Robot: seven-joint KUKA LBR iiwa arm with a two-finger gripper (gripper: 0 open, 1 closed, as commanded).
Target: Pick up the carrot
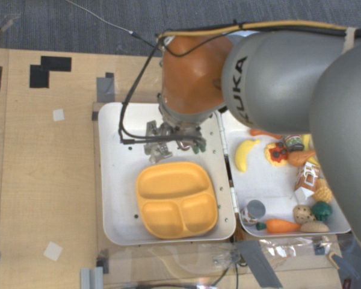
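The carrot (pixel 283 226), orange with a small green end, lies along the front edge of the right bin (pixel 271 182), between a grey round cap (pixel 254 209) and a beige piece. My gripper (pixel 171 144) hangs over the back half of the left bin (pixel 117 179), just behind the yellow divided plate (pixel 177 197). That puts it well to the left of the carrot and farther back. From above, the orange wrist band and grey arm cover most of the gripper.
In the right bin, a banana (pixel 245 153) lies near the left wall, with red and orange toy foods (pixel 280 153) behind it, a small carton (pixel 307 176), a speckled egg shape (pixel 302 212) and a green piece (pixel 322 211). The arm hides that bin's right part.
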